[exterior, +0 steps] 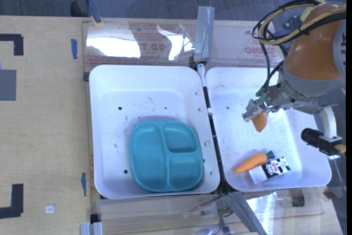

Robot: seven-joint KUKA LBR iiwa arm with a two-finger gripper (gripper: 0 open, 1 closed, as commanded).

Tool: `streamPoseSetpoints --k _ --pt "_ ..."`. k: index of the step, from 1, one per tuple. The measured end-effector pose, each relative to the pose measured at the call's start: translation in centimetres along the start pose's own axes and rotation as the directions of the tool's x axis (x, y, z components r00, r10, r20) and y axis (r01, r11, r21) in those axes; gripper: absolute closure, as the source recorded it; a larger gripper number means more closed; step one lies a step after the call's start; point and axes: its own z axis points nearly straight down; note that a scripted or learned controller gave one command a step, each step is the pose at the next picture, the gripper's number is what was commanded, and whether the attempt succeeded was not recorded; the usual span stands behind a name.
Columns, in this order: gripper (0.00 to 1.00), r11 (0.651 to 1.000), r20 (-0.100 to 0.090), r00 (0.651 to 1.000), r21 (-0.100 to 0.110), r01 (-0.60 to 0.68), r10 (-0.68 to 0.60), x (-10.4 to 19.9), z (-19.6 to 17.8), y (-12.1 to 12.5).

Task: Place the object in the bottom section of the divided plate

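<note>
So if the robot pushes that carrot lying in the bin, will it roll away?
Probably a bit. The carrot lies on its side in the right bin and looks round and tapered, so it would likely roll in a curve, not straight. It looks like a stiff toy. The small cow-patterned block beside it might stop it.

The grey arm [313,71] enters from the right, its orange band [311,47] above the wrist and dark cables looped over the top. The end effector [257,113] points down and to the left from the wrist. Its fingers seem closed around a small orange piece [259,121], though the grip is hard to make out.
</note>
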Motion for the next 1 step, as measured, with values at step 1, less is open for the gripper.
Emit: streamPoseSetpoints --k 1 --pt "1.00 0.968 0.001 0.968 -0.004 0.250 -0.250 6.57 -2.02 5.02"
